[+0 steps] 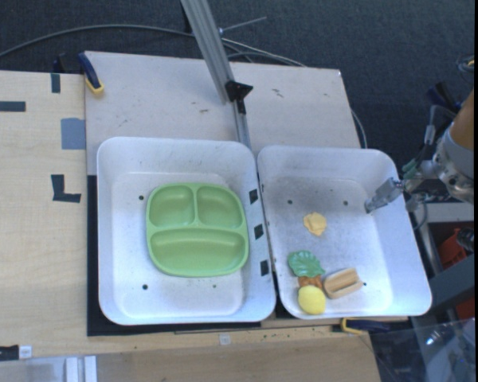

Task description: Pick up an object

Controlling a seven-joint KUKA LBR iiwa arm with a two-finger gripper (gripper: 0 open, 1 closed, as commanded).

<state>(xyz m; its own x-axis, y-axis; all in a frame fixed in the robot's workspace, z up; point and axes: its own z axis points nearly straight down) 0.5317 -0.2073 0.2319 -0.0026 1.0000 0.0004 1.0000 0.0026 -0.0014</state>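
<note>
We found the claw (380, 196) over the right bin's (398, 277) right wall, near its upper corner; we could not tell how it was set, and saw nothing in it. Objects lay well apart from it: a pale yellow piece (315, 224) mid-bin, and a green leafy toy (305, 263), yellow lemon (311, 299) and tan bun (342, 282) clustered near the front. The left bin (111, 213) held a green divided plate (197, 230).
</note>
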